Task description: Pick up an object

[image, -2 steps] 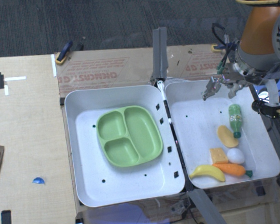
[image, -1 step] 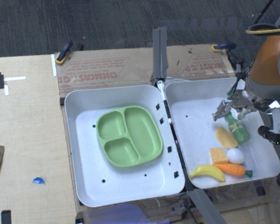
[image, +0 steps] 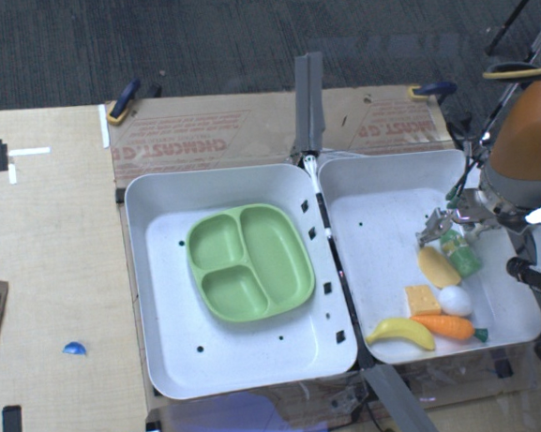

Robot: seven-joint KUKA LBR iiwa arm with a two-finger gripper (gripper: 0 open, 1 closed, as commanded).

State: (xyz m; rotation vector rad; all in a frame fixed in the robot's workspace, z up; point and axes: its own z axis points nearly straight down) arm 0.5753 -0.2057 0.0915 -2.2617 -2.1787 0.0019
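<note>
My gripper [image: 449, 230] hangs low in the right bin [image: 377, 248], near its right side, with the jaws standing open. Just below it lie a green leafy item [image: 466, 261] and a tan oval piece [image: 436, 267], and the green item's top reaches up between the fingertips. I cannot tell whether they touch it. Further forward sit a yellow block [image: 422, 299], a white egg-like ball [image: 455, 300], an orange carrot [image: 444, 327] and a yellow banana [image: 400, 333].
The left bin [image: 169, 341] holds a green divided plate [image: 251, 261]. A grey divider bar [image: 310, 113] rises at the back between the bins. The arm's orange band [image: 525, 132] is over the right bin's right wall.
</note>
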